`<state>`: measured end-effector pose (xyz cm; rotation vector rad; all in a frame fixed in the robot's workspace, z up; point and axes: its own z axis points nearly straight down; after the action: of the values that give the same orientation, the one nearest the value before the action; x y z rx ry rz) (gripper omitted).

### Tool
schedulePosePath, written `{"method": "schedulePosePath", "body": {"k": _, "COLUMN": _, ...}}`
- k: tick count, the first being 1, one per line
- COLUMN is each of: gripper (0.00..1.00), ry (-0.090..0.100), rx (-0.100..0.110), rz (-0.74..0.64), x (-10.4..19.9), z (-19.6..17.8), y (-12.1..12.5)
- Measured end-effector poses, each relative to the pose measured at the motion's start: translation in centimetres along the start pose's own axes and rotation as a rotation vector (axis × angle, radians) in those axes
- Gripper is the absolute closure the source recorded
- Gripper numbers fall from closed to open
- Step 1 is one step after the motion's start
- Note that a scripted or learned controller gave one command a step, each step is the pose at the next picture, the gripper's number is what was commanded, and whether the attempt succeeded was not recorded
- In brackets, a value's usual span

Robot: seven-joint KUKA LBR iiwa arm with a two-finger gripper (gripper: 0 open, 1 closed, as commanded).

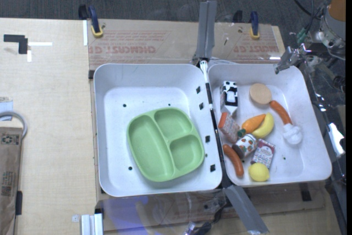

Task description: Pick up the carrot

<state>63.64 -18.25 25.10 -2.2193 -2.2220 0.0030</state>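
The carrot (252, 123), a short orange cone, lies in the middle of the right bin (308, 168), touching a yellow banana (266, 126) on its right. My gripper (286, 61) hangs over the bin's far right corner, well up and to the right of the carrot, with nothing seen in it. Behind it the grey arm with its orange band (336, 8) enters from the right edge.
Around the carrot lie a tan disc (260, 93), an orange-red sausage (280, 111), a white lump (292, 134), a second sausage (234, 160), a lemon (259, 172), small packets (263, 153) and a black-and-white carton (230, 94). The left bin (110, 91) holds a green divided plate (165, 143).
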Motion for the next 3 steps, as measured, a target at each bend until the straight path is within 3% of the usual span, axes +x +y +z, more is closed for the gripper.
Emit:
{"method": "schedulePosePath", "body": {"k": 1, "gripper": 0.0, "ry": 0.001, "rx": 0.001, "rz": -0.197, "x": 2.7, "z": 13.1, "y": -3.3}}
{"method": "schedulePosePath", "body": {"k": 2, "gripper": 0.0, "ry": 0.0, "rx": -0.001, "rz": -0.351, "x": 8.2, "z": 16.0, "y": -6.9}}
{"method": "schedulePosePath", "body": {"k": 3, "gripper": 0.0, "ry": 0.0, "rx": -0.001, "rz": -0.351, "x": 8.1, "z": 16.0, "y": -6.9}}
